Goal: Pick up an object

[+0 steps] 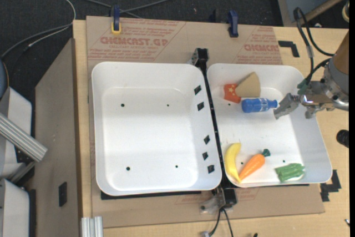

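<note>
Blue bottle [258, 105] in rt bin [310, 147], gripper [284, 106] just beside; grip state unclear, prob. not holding.

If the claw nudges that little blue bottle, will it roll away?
Probably. The blue bottle lies on its side and looks round, so it may roll on the smooth white bin. It looks like a small plastic toy, likely light. The gripper is beside its cap end.

Five small things lie right of centre. A blue bottle [257, 104] lies on its side, cap rightward, just below a tan wedge [249, 85] touching a red block [232, 92]. Lower down, a yellow banana [232, 161] touches an orange carrot [252, 165]; a green piece [290, 172] sits lower right.
</note>
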Tool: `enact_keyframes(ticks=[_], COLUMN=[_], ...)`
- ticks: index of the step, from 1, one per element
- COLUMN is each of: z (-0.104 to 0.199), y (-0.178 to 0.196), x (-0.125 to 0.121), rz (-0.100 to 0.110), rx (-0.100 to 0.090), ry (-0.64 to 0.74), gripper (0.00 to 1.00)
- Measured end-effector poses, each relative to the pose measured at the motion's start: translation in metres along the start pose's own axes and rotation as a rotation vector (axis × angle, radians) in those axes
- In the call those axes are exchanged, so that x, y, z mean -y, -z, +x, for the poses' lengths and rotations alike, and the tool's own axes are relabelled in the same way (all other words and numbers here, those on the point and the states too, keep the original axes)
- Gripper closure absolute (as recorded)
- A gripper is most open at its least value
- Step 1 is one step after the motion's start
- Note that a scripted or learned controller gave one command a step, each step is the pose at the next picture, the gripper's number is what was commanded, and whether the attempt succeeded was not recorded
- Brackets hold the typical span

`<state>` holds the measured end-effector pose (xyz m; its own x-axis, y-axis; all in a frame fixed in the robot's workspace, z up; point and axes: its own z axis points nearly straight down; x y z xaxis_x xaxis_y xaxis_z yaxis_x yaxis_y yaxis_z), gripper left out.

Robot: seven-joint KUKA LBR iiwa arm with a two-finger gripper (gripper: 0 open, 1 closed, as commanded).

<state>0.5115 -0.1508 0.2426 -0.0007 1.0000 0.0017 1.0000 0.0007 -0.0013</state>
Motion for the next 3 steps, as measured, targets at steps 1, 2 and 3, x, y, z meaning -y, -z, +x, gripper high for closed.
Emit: enact_keyframes(ticks=[1,2,3], z=[0.011,0.014,0.015], y=[-0.05,-0.114,-0.16], x=[0.0,0.0,0.0], rz=[0.006,0.007,0.004], rx=[-0.002,-0.002,-0.001], ry=[-0.001,-0.001,-0.001], gripper=[0.0,0.0,0.0])
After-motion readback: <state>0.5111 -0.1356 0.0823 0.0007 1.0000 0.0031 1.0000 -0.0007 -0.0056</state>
